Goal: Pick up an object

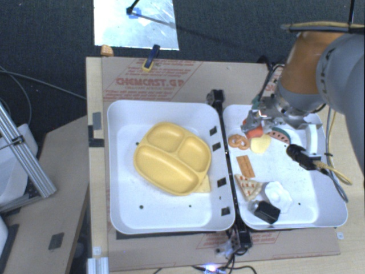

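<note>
Gripper hovers low, just above the pretzel, with a red-orange toy right beside it. Nothing lifted yet; whether it's clamped on anything, I can't tell.

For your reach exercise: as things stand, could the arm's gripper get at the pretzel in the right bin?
Probably yes. The pretzel lies uncovered on the bin floor, just left of the gripper; only the red piece sits close by.
</note>
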Available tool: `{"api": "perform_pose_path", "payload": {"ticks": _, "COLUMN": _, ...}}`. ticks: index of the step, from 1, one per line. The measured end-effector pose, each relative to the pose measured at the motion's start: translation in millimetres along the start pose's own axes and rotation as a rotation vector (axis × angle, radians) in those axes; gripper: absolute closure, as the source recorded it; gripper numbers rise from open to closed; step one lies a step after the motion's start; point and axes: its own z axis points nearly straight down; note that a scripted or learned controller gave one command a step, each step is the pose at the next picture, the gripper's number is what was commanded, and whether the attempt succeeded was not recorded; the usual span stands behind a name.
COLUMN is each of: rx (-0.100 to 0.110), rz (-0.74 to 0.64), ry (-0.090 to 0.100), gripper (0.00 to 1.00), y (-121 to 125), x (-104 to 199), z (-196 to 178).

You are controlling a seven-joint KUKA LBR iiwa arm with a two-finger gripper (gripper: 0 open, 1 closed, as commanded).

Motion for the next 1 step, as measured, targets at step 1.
{"api": "perform_pose_path", "payload": {"ticks": 1, "rx": 0.012, "rz": 0.002, "ry": 0.002, "gripper": 1.0, "y": 10.9, "x": 65.1, "z": 6.5}}
